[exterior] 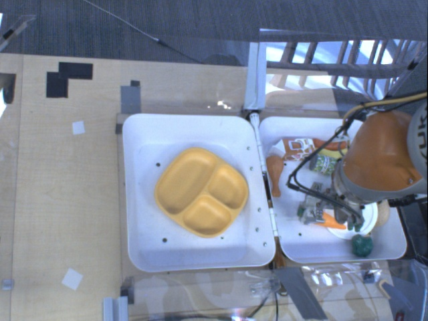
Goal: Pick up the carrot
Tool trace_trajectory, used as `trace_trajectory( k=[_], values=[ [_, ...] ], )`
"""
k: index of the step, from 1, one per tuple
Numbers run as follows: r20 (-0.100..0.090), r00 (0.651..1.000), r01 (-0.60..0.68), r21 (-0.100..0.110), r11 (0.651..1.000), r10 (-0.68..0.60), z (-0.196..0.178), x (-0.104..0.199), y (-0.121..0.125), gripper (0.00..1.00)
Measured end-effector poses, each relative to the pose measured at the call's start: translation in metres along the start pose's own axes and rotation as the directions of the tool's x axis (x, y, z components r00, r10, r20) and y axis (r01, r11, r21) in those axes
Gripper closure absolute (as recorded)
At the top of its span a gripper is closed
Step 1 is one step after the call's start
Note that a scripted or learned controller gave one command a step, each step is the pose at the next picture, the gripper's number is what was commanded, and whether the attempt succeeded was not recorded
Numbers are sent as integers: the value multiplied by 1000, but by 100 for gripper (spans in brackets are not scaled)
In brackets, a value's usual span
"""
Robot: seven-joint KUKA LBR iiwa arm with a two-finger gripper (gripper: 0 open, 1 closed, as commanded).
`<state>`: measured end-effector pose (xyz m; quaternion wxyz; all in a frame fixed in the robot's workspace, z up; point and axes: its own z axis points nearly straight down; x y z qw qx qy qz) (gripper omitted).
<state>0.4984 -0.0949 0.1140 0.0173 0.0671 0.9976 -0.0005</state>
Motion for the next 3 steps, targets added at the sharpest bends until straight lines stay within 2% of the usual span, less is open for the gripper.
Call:
trace_trajectory(
  k=[1,2,3],
  values=[
    [-27,998,63,0,998,-63,6,5,-37,100],
    [-17,997,70,0,998,-70,-6,1,-34,100],
    [-27,982,185,-4,983,-185,21,6,-29,100]
  ],
)
